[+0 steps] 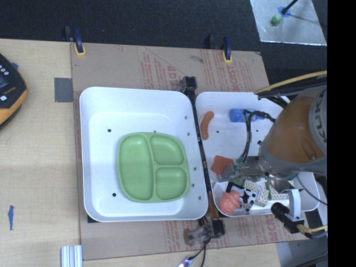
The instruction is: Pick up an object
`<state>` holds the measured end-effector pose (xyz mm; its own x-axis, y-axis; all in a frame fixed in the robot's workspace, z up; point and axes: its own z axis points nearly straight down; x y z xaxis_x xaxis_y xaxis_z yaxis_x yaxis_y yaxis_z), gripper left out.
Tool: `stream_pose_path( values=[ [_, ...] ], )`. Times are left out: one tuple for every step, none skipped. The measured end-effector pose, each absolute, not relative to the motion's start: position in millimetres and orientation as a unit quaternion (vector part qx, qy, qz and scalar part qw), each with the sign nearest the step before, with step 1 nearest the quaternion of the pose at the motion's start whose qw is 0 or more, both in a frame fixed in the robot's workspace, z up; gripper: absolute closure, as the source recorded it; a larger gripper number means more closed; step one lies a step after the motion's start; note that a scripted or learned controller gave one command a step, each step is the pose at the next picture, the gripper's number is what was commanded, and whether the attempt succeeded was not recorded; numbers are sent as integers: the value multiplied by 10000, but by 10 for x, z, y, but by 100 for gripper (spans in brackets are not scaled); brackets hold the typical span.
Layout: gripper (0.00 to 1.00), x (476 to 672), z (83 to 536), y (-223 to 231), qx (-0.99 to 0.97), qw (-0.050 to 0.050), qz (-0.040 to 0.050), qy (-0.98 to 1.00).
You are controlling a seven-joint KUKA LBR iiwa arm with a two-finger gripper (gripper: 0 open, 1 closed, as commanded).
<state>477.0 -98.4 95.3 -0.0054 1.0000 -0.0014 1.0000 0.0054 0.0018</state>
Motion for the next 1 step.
stream_pose_path(
  values=[
    [100, 4766, 1052, -994, 7042, 2, -10, 7100]
  ],
)
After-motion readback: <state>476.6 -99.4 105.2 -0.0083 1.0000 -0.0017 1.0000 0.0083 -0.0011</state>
